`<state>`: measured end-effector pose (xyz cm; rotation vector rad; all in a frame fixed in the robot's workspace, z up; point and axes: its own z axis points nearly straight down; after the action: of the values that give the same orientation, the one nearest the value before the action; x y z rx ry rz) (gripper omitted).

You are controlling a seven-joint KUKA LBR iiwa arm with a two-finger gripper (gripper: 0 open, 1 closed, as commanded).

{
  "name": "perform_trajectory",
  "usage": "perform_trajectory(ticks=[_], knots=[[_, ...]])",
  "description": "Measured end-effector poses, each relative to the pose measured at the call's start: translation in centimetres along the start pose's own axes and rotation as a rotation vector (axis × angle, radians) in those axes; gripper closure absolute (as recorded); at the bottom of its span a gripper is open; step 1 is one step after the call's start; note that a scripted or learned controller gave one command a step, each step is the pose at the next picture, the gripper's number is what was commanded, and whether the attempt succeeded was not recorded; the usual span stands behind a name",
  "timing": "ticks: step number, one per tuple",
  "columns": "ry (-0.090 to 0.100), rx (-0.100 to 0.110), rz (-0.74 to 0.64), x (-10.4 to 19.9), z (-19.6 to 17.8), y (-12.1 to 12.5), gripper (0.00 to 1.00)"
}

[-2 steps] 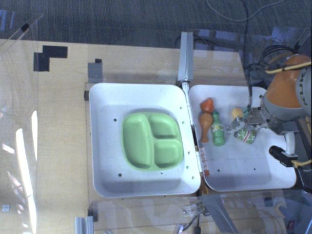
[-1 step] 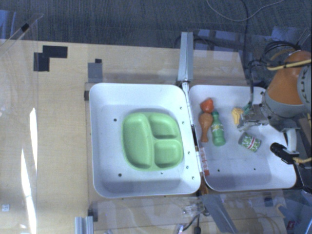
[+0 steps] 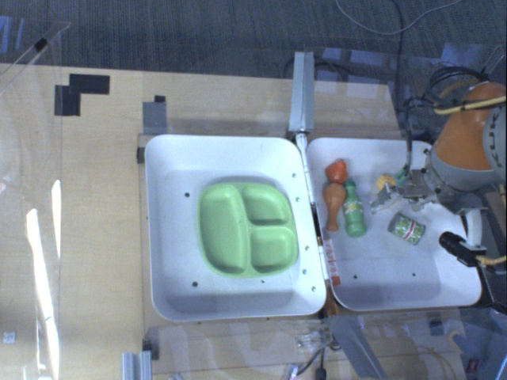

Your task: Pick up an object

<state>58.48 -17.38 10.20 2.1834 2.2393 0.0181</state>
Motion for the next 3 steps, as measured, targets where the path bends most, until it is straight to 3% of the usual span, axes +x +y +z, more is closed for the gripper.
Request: perform_trajectory(ticks=[1,2,3], knots=[[0.002,0.008,-0.038,-3.0,1.3,-3.5,0.0],[-0.004,-0.006,-0.04,-3.0,-0.2,-3.0,1.0],[0.002,0.011,-0.125,5.9,-9.5,-1.3,1.0]])
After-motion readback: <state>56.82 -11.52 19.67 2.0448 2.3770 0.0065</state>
